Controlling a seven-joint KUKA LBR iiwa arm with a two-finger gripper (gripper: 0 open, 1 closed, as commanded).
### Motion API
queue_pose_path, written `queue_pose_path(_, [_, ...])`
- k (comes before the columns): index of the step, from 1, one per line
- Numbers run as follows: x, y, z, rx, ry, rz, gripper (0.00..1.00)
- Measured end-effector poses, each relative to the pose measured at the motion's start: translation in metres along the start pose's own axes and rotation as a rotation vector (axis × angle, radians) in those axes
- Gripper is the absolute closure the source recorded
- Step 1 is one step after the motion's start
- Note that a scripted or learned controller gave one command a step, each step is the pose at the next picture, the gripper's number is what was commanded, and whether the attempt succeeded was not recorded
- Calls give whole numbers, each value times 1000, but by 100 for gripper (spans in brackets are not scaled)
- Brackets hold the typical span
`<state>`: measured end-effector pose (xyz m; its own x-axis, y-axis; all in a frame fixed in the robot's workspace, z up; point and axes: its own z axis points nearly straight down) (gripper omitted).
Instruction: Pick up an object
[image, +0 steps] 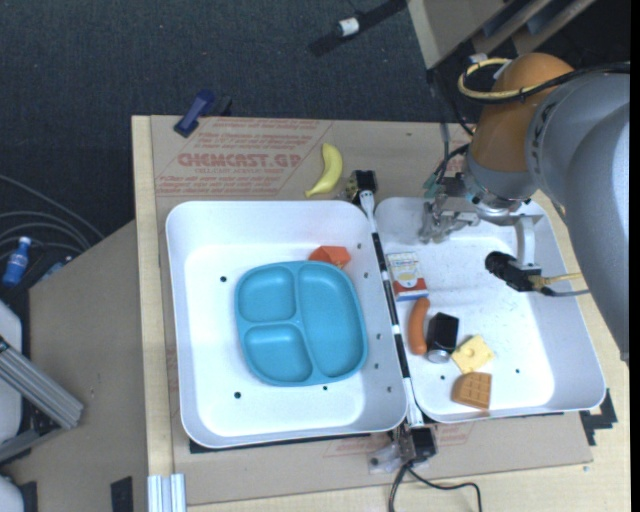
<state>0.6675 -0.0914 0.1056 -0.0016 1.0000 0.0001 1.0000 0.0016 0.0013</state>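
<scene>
as the arm (585, 140) overhangs the right bin (548, 352), a sausage (417, 326) lies inside.

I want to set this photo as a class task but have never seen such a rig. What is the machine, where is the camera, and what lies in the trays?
The grey machine is a robot arm; the gripper at its end is its picking tool. One camera, fixed above the bench, looks down at a slant; the arm reaches in from the picture's right. The left bin holds a blue divided plate and a small orange piece at its far edge. The right bin holds a small carton, an orange stick, a black block, a yellow wedge and a brown waffle square. A banana lies behind the bins. The gripper hangs over the right bin's far corner; whether it holds anything is unclear.
</scene>
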Motion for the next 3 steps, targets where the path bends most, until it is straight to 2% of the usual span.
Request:
queue_pose_path(1, [0, 0, 0, 1, 0, 0, 0])
queue_pose_path(2, [0, 1, -10, -2, 0, 0, 100])
queue_pose_path(3, [0, 0, -10, -1, 0, 0, 0])
